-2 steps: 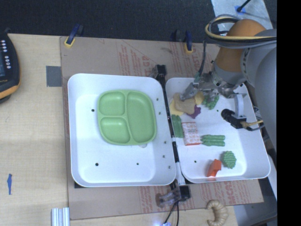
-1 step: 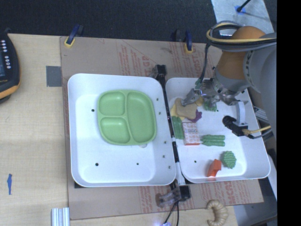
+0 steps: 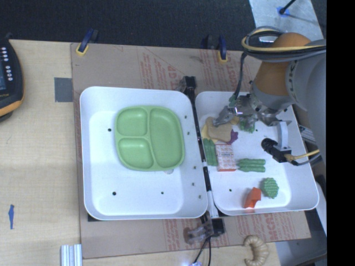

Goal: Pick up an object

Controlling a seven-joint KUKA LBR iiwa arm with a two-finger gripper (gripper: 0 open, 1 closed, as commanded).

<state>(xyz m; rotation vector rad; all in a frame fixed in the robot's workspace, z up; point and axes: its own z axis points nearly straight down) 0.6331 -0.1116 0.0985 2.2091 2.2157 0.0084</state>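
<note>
Toys (image 3: 236, 154) lie below the claw (image 3: 233, 113), arm bent low over right bin (image 3: 299, 201).

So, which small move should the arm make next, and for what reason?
Probably lower the gripper a little onto the tan piece just below it. The gripper hangs over the upper left of the right bin, with nothing visible between its fingers, and that piece looks like the closest object.

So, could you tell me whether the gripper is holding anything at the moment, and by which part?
It cannot be told: the gripper sits low over the tan object in the right bin, hiding any hold.
</note>
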